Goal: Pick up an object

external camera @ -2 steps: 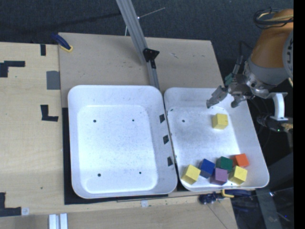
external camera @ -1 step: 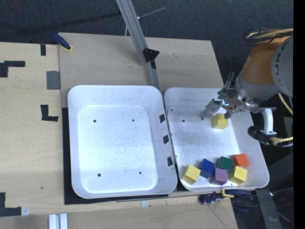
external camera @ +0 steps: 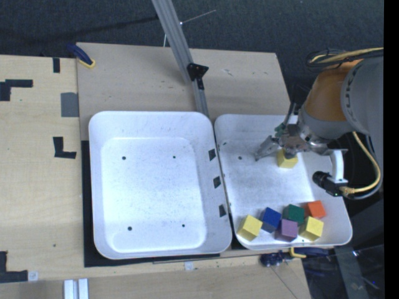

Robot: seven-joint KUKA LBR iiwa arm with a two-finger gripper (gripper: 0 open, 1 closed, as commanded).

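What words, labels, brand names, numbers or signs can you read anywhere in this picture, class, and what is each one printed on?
None: no readable text stands on anything here.
The coloured blocks in the right bin show plain faces.
The left bin carries dark dots, not writing.
The black tape pieces on the bench form angular shapes, not letters.
The arm shows no legible marking.

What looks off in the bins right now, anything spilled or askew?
Nothing spilled or damaged. One small yellow cube sits alone under the gripper in the right white bin, apart from the cluster of coloured cubes bunched in that bin's near corner. The left white bin looks fine.
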